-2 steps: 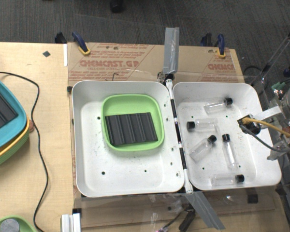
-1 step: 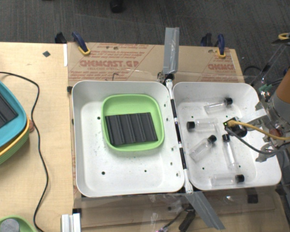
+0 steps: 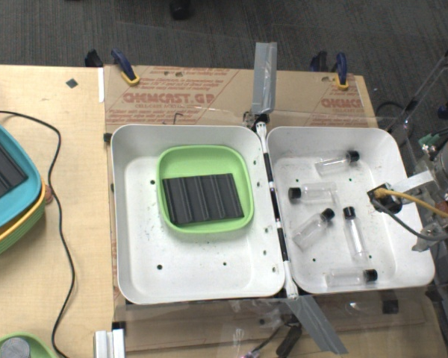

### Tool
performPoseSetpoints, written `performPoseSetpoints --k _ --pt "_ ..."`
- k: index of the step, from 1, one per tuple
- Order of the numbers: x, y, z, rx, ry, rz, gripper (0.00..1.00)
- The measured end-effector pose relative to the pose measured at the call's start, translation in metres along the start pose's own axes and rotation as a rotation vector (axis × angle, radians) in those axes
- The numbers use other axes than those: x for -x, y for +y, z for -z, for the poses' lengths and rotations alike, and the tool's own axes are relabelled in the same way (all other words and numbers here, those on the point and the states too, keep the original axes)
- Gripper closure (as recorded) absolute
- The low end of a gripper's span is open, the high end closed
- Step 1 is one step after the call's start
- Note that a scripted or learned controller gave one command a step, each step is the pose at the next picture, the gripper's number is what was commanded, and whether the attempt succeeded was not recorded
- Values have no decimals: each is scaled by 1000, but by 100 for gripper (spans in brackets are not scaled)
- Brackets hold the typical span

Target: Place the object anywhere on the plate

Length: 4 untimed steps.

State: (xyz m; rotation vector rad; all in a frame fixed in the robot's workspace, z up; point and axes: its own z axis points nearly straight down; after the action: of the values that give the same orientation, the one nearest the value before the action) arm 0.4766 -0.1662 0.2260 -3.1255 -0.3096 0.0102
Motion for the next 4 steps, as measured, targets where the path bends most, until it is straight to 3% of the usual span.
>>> performPoseSetpoints --k 1,2,3,4 --pt "0 1 8 -1 -4 1 100" --pt "0 1 8 -1 -4 1 0" --pt "1 2 15 -1 -9 3 100" --pt "1 1 15 -1 -9 3 0"
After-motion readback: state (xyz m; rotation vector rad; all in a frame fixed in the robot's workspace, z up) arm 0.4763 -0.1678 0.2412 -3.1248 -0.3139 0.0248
